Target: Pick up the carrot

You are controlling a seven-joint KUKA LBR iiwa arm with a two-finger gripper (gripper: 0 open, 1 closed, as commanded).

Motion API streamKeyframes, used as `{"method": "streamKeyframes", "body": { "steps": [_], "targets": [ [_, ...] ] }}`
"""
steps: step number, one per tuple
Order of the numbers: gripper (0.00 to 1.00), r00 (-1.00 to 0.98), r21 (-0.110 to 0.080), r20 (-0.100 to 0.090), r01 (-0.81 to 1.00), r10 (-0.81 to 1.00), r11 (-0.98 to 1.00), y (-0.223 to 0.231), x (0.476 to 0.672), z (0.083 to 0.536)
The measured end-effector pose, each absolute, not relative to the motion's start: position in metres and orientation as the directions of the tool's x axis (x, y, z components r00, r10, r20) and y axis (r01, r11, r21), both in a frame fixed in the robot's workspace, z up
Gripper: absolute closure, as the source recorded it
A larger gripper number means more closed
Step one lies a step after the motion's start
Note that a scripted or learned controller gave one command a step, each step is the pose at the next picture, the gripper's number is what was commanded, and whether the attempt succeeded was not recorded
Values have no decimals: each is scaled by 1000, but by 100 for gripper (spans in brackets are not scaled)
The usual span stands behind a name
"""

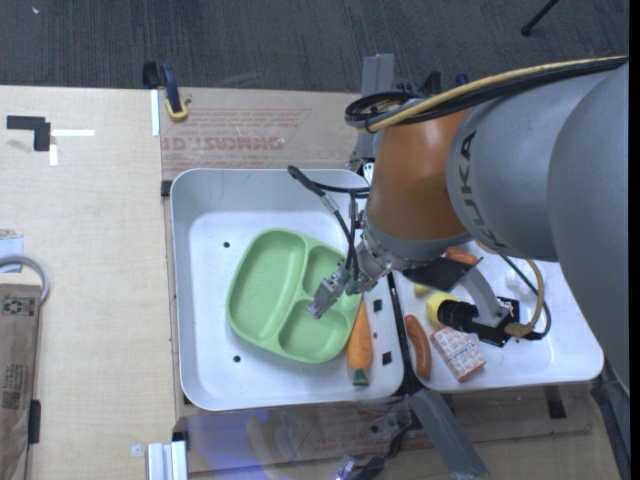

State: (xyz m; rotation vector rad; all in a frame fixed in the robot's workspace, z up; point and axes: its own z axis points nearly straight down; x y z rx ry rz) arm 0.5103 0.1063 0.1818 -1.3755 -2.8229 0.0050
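Your fingers (pixel 328 296) hang over the green plate (pixel 265 293). You cannot tell their gap. The carrot (pixel 360 340) lies just right of them.

Bench top (pixel 80 218): pale wood-look, matt. Left bin (pixel 200 368): white plastic, smooth, slight sheen. Divided plate (pixel 270 293): green plastic, matt-smooth. Carrot (pixel 360 340): orange, dull skin. Arm band (pixel 415 183): orange, glossy. Arm shell (pixel 560 158): grey, satin.

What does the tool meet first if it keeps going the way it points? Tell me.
Probably the green divided plate: the tool points down and left over the plate's compartments. The carrot lies off to the side by the plate's edge. Height above the plate is unclear.
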Motion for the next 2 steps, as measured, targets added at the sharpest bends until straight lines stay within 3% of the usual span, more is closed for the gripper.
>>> {"method": "streamKeyframes", "body": {
  "steps": [1,2],
  "targets": [
    [0,-535,-3,1,845,845,535,40,478,191],
    [100,-536,-4,0,844,844,536,39,479,199]
  ]
}}
